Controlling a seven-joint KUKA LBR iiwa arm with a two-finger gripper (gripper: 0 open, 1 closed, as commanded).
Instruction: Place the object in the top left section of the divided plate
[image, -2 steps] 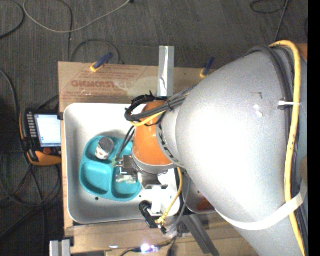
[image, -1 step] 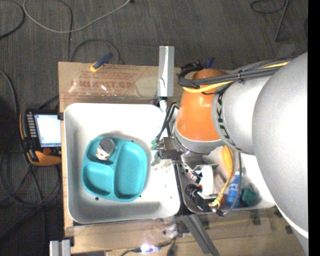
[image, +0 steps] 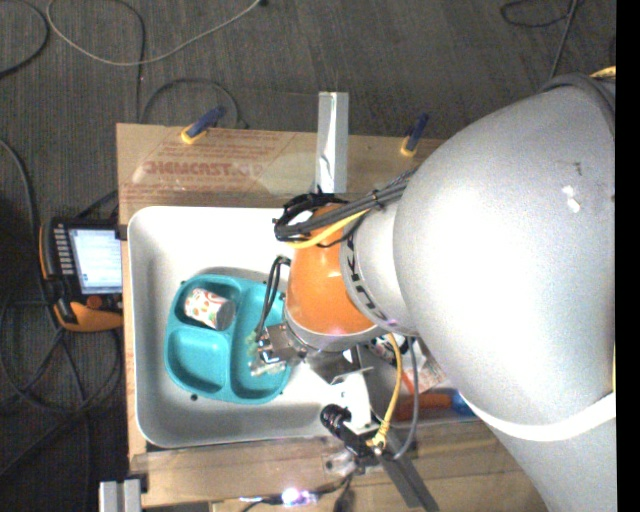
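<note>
We see the grey arm (image: 500, 270) looming over the teal divided plate (image: 200, 355); its pincer (image: 262, 352), state unclear, hovers at the right rim, the object (image: 207, 307) top left

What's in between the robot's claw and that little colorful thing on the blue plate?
Just bare plate and one raised divider, seen from the overhead camera. The claw hovers over the plate's right side; the object sits top left.

A wooden bench (image: 200, 165) is carrying a shallow white bin (image: 160, 300) at its nine o'clock side. Inside the bin, a teal divided plate (image: 200, 360) is lying toward eight o'clock, near the bin's left wall.
</note>
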